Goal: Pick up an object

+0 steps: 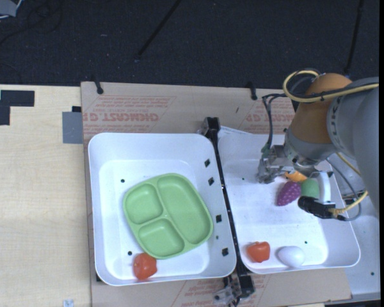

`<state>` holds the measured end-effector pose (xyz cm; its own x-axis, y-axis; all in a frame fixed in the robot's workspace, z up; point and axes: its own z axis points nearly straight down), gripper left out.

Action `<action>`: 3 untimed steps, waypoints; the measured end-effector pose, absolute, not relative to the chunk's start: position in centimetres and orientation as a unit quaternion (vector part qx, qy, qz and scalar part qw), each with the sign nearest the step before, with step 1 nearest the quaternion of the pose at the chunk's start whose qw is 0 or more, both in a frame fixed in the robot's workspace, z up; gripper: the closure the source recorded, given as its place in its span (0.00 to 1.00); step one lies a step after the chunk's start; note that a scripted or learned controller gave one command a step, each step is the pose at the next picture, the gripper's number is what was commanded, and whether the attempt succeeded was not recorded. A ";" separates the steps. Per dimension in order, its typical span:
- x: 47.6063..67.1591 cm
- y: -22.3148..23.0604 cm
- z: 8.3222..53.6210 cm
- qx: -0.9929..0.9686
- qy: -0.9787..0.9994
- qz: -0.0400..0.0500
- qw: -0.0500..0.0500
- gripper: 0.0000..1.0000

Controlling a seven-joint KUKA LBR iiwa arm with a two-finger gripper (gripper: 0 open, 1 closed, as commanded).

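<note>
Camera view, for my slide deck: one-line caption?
Gripper low in right bin beside purple grapes; green tray in left bin.

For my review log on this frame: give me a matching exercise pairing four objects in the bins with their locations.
Things:
1. green divided plate
2. purple grapes
3. white egg
4. tool

Places:
A. right bin, near edge
B. left bin, middle
C. right bin, beside the tool
D. over the right bin, far part

Pairs: 1-B, 2-C, 3-A, 4-D
</note>
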<state>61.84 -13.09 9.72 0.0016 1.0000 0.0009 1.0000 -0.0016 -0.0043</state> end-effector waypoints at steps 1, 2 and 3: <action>62.2 -12.9 16.0 -0.707 -0.707 -0.001 -0.001 1.00; 62.6 -13.4 20.4 -0.707 -0.707 0.000 -0.001 1.00; 62.6 -13.5 25.3 -0.707 -0.708 -0.001 -0.001 1.00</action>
<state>62.63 -13.49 25.34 -0.0015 1.0000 -0.0005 1.0000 0.0015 0.0030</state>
